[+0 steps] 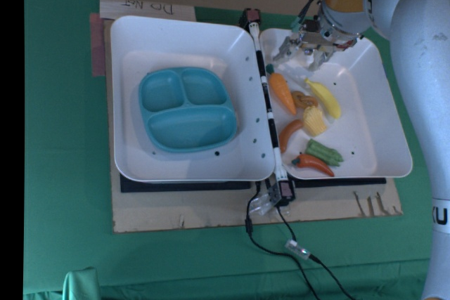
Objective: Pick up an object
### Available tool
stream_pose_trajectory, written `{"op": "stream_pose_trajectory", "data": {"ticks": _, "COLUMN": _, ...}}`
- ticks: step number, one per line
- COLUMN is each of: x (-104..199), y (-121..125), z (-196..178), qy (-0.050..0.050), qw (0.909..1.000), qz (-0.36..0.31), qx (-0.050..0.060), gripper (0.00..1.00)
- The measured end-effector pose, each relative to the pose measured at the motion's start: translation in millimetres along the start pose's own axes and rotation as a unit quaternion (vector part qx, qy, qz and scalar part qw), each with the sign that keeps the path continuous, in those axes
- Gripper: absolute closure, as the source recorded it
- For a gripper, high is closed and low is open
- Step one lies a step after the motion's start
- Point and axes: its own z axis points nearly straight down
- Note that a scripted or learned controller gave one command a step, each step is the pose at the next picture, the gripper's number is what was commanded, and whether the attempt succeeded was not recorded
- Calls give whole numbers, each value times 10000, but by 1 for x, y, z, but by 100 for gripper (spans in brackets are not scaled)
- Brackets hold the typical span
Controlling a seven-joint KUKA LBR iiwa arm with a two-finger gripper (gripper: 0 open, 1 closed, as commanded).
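Note:
The right bin (380, 144) holds a cluster of toy foods along its left side. There is an orange carrot (283, 93), a yellow banana (323, 98), a small brown piece (304, 100), a yellow corn cob (314, 121), an orange pepper (290, 131), a green pod (323, 151) and a red chili (313, 164). My gripper (302, 53) hangs over the far left part of this bin, just beyond the carrot's top and the banana. Its fingers are spread open with nothing between them.
The left bin (133, 46) holds a teal divided plate (187, 109). A white divider rail (266, 91) with black clamps runs between the bins. Cables (281, 235) trail off the front of the bench. The arm (415, 31) crosses the right bin's far right corner.

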Motion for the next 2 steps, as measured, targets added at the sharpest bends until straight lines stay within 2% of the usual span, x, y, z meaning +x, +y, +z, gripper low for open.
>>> {"op": "stream_pose_trajectory", "data": {"ticks": 1, "x": -2, "y": -25, "z": -1, "qy": 0, "qw": 10000, "qz": 4, "qx": -7, "gripper": 0}}
{"op": "stream_pose_trajectory", "data": {"ticks": 2, "x": -4, "y": -23, "z": -15, "qy": -13, "qw": 10000, "qz": 21, "qx": -52, "gripper": 100}}
